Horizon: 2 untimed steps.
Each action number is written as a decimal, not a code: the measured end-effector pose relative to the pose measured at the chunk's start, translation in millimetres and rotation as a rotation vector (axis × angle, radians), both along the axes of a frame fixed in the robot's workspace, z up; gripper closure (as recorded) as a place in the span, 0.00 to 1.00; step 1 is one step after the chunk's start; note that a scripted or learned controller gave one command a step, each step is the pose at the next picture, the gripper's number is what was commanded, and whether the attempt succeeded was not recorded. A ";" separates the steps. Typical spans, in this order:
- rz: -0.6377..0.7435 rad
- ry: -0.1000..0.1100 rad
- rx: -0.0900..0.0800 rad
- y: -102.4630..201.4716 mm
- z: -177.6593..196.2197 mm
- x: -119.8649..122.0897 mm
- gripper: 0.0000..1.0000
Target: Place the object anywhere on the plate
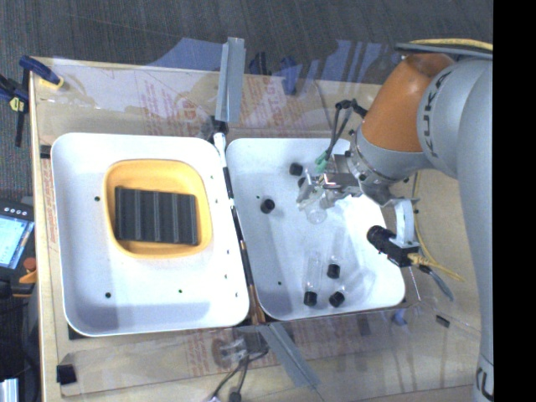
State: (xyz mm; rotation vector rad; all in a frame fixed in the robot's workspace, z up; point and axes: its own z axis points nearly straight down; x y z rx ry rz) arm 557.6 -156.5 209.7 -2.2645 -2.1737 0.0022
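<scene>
A yellow plate [157,175] with a dark ridged centre lies in the left bin [84,291]. In the right bin [276,258] are several small black-capped pieces. One [296,169] and another [267,205] lie near the far left. Three more [332,270] [310,298] [337,299] sit near the front edge, and faint clear bodies seem to extend from some of these. My gripper [313,193] hangs over the middle of the right bin, right of the piece at the far left. Glare and clear parts blur its tip.
The grey arm with its orange band [402,115] covers the right bin's far right corner. A black fitting [381,239] sticks out near the bin's right edge. A raised divider [233,216] separates the two bins. A blue clamp [42,69] sits at the bench's far left corner.
</scene>
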 end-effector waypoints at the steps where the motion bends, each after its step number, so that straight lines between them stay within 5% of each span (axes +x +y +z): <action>1: 0.179 0.003 0.002 41.9 -13.2 14.0 1.00; 2: 0.187 0.001 0.000 101.1 22.7 46.6 1.00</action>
